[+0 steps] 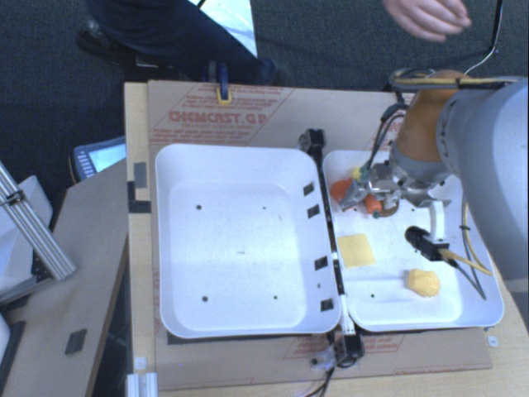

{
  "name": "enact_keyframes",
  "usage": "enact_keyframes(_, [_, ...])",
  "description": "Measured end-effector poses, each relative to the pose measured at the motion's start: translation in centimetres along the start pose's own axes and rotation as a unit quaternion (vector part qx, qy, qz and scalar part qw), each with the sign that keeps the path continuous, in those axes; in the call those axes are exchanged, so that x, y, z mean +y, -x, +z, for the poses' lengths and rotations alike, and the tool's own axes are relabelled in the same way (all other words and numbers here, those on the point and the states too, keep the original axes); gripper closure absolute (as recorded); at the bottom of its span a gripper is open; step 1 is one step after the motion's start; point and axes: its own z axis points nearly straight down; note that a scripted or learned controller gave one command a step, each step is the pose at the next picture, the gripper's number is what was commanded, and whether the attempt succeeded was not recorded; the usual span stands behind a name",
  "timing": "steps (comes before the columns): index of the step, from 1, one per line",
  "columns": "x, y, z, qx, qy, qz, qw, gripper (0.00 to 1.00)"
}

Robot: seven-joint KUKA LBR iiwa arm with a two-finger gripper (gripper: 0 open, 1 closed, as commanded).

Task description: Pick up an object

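My gripper (364, 197) hangs low over the far left part of the right bin (475, 308). An orange-red object (340, 190) lies just left of it, touching or nearly touching it. A second orange-red piece (383, 208) shows just right of the gripper, partly hidden by it. I cannot tell whether either one sits between the fingers. A flat pale-yellow square (357, 251) lies nearer the front by the bin's left wall. A yellow lump (424, 283) rests at the front right.
The left bin (178, 168) stands beside the right one, with black clips (321, 263) along the shared wall. A person's hand (423, 8) hovers beyond the bench's far edge. My arm's grey body (488, 164) covers the right bin's far right side.
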Motion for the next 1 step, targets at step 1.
enact_keyframes(1, [-1.48,-0.39,-0.04,0.000,0.003,0.001,1.0000,0.00])
